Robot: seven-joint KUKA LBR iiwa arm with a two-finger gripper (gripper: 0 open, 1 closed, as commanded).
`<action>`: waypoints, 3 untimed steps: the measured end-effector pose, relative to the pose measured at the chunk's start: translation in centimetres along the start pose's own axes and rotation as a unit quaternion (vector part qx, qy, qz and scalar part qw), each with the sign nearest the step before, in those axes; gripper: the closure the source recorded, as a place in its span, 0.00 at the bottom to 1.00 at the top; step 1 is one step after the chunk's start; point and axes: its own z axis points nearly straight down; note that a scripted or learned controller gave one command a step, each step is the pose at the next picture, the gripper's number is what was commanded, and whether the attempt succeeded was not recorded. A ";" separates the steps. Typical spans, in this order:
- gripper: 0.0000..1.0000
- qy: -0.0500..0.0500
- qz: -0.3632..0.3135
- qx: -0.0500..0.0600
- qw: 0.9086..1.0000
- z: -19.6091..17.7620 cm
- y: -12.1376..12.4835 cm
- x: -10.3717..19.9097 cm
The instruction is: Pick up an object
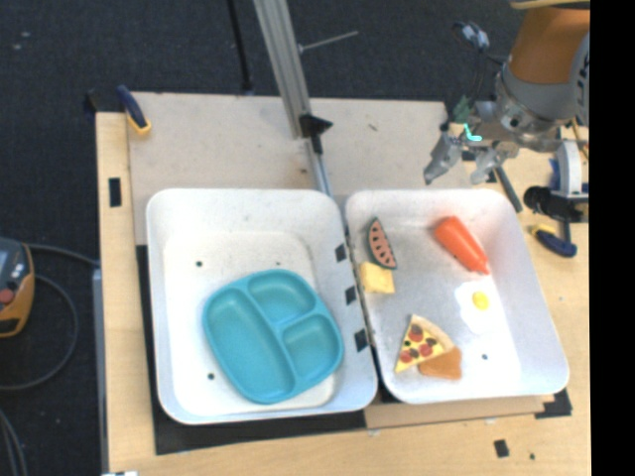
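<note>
At the upper right of the frame we find the gripper (461,164), hanging just past the far rim of the right bin (541,296). Its two fingers look parted, with nothing between them, though they are small and blurred. The arm (546,58) above is cut off by the frame's top edge.

In the right bin we see a carrot (461,243), a fried egg (475,306), a pizza slice (427,347), a watermelon slice (382,243) and a small yellow piece (377,280) that we cannot identify.

The left bin (179,236) holds a blue divided plate (273,335).
</note>
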 end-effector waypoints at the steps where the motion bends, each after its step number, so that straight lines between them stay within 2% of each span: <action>1: 0.00 0.000 0.000 -0.001 1.000 -0.1 0.0 0.0; 2: 0.00 0.000 -0.001 0.001 1.000 4.4 0.7 0.3; 3: 0.00 0.000 0.000 0.002 1.000 10.2 -0.2 0.5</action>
